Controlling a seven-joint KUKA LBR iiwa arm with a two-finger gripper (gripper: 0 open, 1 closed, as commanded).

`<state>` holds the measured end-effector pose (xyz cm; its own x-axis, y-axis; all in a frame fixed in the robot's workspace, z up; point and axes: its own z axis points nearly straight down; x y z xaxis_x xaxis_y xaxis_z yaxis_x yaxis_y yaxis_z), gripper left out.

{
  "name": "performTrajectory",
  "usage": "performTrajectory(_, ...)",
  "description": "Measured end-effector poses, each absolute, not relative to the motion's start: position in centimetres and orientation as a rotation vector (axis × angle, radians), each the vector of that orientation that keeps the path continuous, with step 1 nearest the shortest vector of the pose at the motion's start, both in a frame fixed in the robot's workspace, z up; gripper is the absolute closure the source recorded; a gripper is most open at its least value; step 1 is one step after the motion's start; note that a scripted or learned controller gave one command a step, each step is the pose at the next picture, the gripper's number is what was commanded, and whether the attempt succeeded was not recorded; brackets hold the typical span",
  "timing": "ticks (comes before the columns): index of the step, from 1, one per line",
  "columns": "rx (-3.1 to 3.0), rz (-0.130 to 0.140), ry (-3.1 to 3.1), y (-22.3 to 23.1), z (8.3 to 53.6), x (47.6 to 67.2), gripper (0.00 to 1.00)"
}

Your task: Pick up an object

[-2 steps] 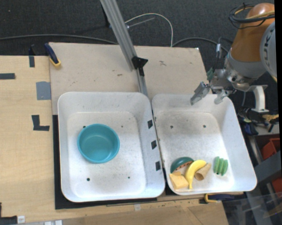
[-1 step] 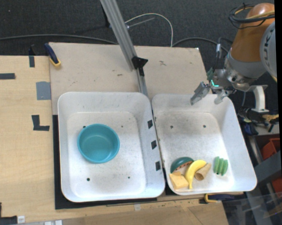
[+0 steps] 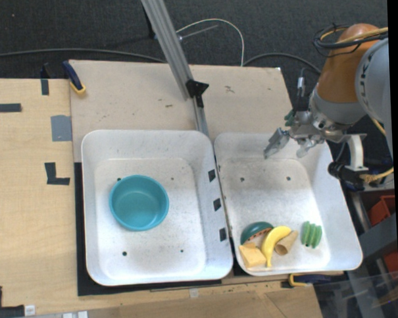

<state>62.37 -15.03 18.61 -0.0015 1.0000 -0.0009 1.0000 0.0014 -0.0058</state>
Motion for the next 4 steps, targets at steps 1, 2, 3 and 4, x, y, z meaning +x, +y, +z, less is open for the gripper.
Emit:
performTrajectory(1, -2.215, 0.009, -2.219, -14.8, 12.1, 61.9, 0.0)
performTrajectory(2, -2.218, 0.005, -2.223, -14.7, 8.7, 61.9, 0.0)
performTrajectory(3, -2.216, 0.004, -2.225, -14.6, 9.8, 61.9, 1.0)
performTrajectory(4, -2.222, -0.002, -2.224, -14.5, 14.3, 61.3, 1.0)
